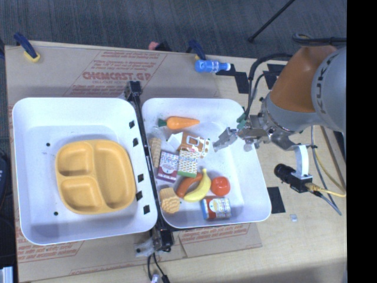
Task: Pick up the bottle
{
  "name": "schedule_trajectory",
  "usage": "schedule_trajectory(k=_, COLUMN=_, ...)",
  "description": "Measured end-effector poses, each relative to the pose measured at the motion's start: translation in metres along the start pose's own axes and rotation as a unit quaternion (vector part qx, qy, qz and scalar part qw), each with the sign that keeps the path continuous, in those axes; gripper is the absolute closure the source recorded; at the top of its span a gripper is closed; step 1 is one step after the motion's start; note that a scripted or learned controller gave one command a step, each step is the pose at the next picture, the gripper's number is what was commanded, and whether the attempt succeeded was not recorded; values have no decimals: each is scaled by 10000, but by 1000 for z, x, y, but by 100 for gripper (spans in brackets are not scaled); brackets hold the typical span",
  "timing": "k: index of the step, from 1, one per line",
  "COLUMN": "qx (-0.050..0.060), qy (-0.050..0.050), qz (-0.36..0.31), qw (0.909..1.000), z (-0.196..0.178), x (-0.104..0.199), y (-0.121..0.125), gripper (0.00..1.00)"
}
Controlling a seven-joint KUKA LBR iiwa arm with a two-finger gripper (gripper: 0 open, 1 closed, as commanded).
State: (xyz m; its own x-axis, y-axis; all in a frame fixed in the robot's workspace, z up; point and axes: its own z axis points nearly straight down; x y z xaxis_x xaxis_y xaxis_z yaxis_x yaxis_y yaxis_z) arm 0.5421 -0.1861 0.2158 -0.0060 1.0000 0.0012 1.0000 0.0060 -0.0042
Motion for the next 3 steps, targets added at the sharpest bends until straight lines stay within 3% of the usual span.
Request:
schedule_trajectory(k=1, qx=11, qy=4, qz=-26, qw=10000, z=-10, x=0, y=0, gripper=100)
schedule_trajectory(k=2, qx=3, qy=3, qz=-1413, qw=9900, z=-2, x=33, y=-66, gripper=100)
schedule_trajectory(k=3, qx=-2, qy=-2, qz=-2317, qw=9728, z=25, x=136, y=-65, gripper=100)
